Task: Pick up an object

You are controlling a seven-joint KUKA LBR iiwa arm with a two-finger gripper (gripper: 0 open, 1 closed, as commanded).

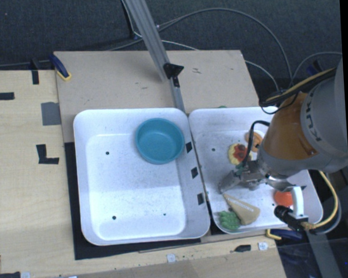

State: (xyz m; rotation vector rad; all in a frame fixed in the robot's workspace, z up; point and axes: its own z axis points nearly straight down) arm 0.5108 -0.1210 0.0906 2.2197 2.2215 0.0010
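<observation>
Both bins (93, 170) look like smooth white plastic (faintly speckled with dark flecks). The blue bowl (159, 140) seems matt plastic. The table (21, 133) is pale wood grain; the arm's orange band (285, 134) shines glossy.

No legible text, labels, brands, numbers or signs on any surface.

Two bins sit side by side on the table (117, 68). The left bin (138, 226) holds a bowl (159, 140) near its far right corner. In the right bin (211, 130), a small toy (238, 153) lies mid-bin, a wedge (244, 210) and a leafy piece (229, 221) touch at the near edge, and the end effector (232, 180) hangs between them.
</observation>
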